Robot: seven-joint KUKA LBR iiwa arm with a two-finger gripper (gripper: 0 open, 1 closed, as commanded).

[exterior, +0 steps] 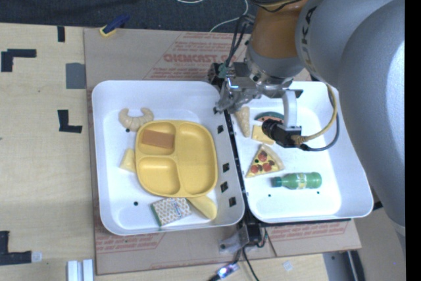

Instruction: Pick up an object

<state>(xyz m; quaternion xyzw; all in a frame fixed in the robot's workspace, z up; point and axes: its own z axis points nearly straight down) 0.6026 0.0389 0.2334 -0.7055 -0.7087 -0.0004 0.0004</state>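
Camera view from above: two white bins are seen side by side on the bench. The arm [342,23] is brought in from the right, grey, with its orange band [283,10] above the wrist. The gripper [231,102] is held low over the dividing rim between the bins, near the back edge; whether it is apart or together cannot be told, as the wrist covers it.

The left bin [108,161] is taken up largely by a yellow divided plate [187,164], and a brown slab [156,137] is seen lying in its upper left compartment. A pale croissant [133,118] is found at eleven o'clock of the plate, just beside its rim. A yellow wedge [127,160] is tucked at nine o'clock, touching the plate. At six o'clock a patterned green-and-white packet [171,210] is seen, with a yellow banana-like piece [205,207] beside it at five o'clock.

In the right bin [348,194], a pale cone-shaped piece [244,120] is found just below the gripper, at its five o'clock. A pizza slice [264,161] lies mid-bin, and a green bottle [297,180] is laid on its side at four o'clock of the slice, near it. A yellow bit [261,135] is partly hidden by a black fitting and cable [322,131].

Nothing is seen clamped by the tool.
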